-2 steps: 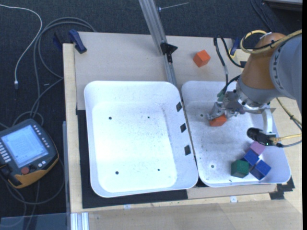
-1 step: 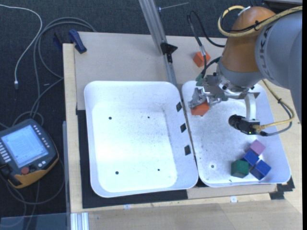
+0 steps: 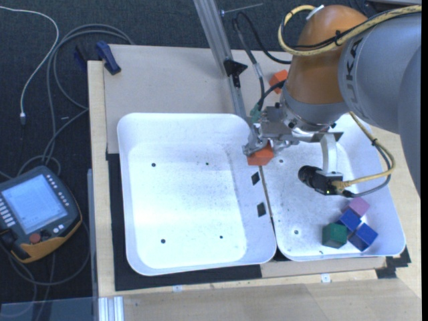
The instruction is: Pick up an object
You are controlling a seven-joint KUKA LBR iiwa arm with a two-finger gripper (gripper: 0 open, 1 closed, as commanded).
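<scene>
Near corner of right bin (image 3: 294, 246): green block (image 3: 334, 235), two blue cubes (image 3: 357, 227), and a pink cube (image 3: 359, 206) clustered, all matte, hard-edged. Left bin (image 3: 134, 139), speckled white plastic with rounded rim, offers wide open floor. Further back, gripper (image 3: 262, 147) sits over the shared rims, clamped on an orange block (image 3: 261, 156).

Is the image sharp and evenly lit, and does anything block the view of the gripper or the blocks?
Camera view: lighting is even and soft, with no hard glare on the left bin; the arm close to the lens looks large and slightly soft; it hides part of the right bin; the gripper is small and cluttered, an orange block at its tip; the corner blocks read clearly.
</scene>
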